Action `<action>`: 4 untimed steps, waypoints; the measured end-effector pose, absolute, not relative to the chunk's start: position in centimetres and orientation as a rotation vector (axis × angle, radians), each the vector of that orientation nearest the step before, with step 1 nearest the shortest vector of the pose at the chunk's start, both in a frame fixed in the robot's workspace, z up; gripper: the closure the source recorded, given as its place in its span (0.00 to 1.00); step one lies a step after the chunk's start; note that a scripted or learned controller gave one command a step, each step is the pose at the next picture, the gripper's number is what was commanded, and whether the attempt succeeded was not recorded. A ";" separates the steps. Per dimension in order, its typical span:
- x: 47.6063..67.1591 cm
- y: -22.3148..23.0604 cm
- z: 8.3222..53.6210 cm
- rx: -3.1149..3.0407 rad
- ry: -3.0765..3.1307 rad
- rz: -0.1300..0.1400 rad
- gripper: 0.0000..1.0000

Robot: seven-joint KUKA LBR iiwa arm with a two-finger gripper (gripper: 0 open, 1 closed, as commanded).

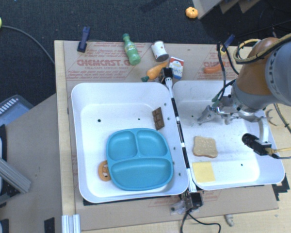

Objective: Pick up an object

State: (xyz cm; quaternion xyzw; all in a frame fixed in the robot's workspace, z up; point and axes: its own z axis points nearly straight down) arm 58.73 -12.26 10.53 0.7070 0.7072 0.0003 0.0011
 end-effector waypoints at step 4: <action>53.3 -1.6 18.5 2.220 2.223 0.001 1.00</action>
